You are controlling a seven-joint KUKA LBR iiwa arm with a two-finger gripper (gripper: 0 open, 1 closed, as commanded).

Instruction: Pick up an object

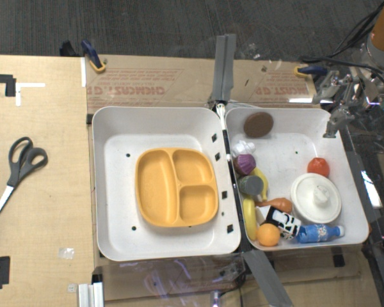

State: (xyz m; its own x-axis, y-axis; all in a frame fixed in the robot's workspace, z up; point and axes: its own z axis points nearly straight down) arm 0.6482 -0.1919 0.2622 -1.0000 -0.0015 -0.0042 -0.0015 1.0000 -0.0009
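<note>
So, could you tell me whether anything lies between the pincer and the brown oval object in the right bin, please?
Nothing visible does. The pincer hangs over the upper right corner of the right white bin, and only bare bin floor separates it from the brown oval object near the upper left corner.

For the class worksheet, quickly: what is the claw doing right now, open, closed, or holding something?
Claw: over the right bin's far right corner, nothing between its fingers; open or closed cannot be told.
</note>
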